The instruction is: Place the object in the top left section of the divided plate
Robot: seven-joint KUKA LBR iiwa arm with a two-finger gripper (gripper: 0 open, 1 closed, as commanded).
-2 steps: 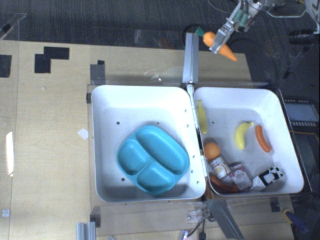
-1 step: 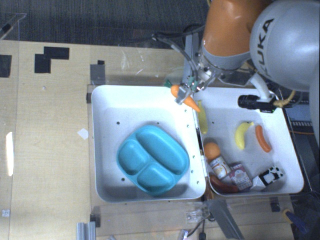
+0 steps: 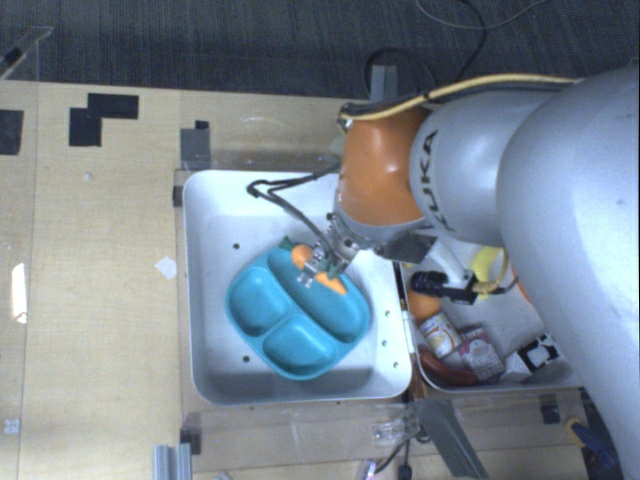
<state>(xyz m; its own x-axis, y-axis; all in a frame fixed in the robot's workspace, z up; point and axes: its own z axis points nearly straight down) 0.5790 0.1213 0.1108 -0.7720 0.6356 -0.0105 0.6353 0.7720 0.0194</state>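
Camera view: the gripper (image 3: pixel 322 265) sits low over the blue divided plate (image 3: pixel 297 313) in the left bin (image 3: pixel 210 268). Its grip can't be told. An orange carrot (image 3: pixel 322 276) lies at the plate's top edge, under the gripper.

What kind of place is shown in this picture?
Probably a robotics lab bench for pick-and-place trials: a KUKA arm reaches over two white bins, one holding a blue divided plate, with loose cables behind.
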